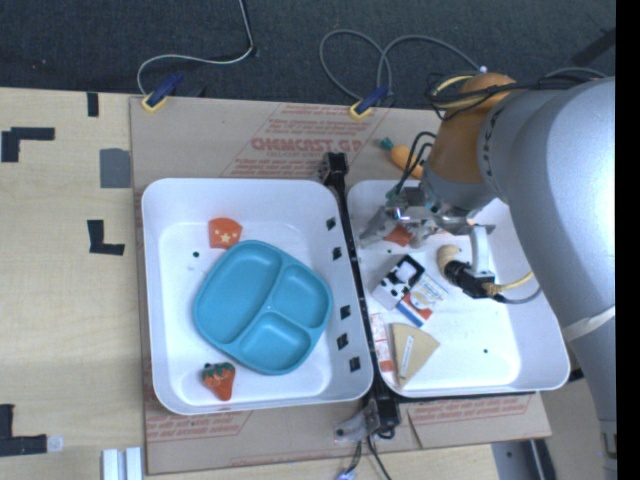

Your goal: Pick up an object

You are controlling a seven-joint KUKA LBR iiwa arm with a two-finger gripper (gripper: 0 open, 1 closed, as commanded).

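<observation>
My gripper [393, 222] is low in the upper left part of the right bin [500, 368], close to the divider between the bins. A small orange-red object [400, 236] lies right under it, partly hidden by the gripper body. Just below sit a black-and-white item [400, 274] and a white card with red and blue print [421, 299]. A tan wedge [413, 350] lies near the bin's front. The grey arm with its orange band [462, 148] covers the bin's upper right.
The left bin [160, 268] holds a blue divided plate [263, 306], an orange block [224, 232] and a toy strawberry [219, 379]. An orange carrot-like toy [401, 154] lies on the cardboard behind the right bin. Cables loop at the back.
</observation>
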